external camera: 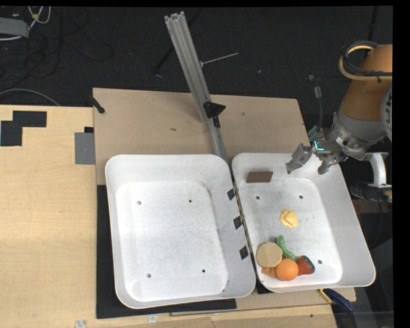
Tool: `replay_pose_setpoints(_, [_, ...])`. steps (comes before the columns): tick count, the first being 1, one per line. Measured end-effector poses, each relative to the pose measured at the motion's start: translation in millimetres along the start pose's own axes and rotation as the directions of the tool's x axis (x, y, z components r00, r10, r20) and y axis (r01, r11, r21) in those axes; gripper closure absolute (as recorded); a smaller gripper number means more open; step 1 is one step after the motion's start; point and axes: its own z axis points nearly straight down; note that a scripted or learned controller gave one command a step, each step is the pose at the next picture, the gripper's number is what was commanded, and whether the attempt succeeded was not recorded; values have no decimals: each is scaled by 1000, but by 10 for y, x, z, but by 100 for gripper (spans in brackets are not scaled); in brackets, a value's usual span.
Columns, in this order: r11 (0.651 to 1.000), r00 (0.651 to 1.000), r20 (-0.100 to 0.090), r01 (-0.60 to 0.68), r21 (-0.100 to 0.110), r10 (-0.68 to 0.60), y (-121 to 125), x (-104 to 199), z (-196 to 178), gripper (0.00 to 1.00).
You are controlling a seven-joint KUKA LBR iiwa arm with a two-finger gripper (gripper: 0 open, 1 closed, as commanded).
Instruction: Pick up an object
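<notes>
Grey pincer spread wide, grasping nothing.

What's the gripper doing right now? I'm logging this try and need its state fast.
Gripper: open, holding nothing, poised over the far edge of the right bin.

Two shallow white bins sit side by side on the bench: the left bin and the right bin, joined along their inner edges by small black clips. A slanted aluminium rail rises behind them from a brown board. Light wooden tabletop spreads to the left, with dark cables on the floor beyond.
</notes>
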Motion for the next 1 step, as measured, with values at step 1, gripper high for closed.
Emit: replay_pose_setpoints(1, [1000, 1000, 2, 3, -4, -3, 10, 3, -30, 0])
